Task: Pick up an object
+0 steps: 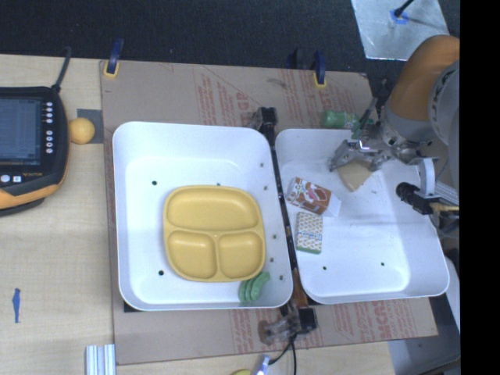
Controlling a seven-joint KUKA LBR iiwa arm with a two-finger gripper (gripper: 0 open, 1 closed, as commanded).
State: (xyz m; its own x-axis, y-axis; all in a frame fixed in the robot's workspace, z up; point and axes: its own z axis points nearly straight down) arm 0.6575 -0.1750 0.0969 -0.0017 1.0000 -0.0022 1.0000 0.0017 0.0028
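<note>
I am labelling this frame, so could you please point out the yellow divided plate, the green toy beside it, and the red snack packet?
yellow divided plate [212, 208], camera view, on the large upper compartment.
green toy [253, 289], camera view, on its middle.
red snack packet [310, 196], camera view, on its printed face.

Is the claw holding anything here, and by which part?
Cannot be told. The claw sits right over a tan block in the right bin, but no grip is visible.
</note>
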